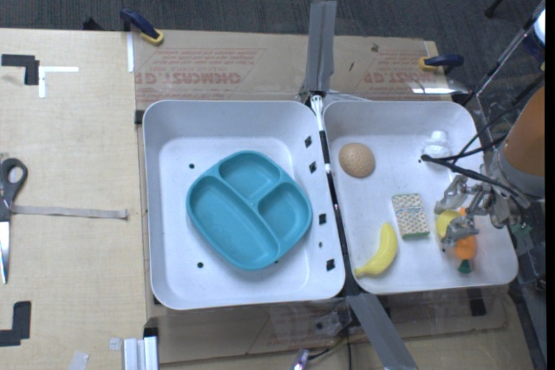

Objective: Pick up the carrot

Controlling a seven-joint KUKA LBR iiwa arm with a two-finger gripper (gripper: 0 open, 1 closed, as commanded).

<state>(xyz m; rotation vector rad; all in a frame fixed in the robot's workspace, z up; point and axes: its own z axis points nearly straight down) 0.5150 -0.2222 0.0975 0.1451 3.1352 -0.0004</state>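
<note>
The carrot is small and orange with a green tip. It lies near the front right corner of the right bin. My gripper hangs low over that corner, right above the carrot's far end and apparently touching it. The gripper body hides part of the carrot. From the right edge the arm reaches in over the bin's rim.
In the right bin, a small yellow object sits just left of the gripper, with a speckled sponge, a banana and a tan ball further left. A teal divided plate lies in the left bin.
</note>
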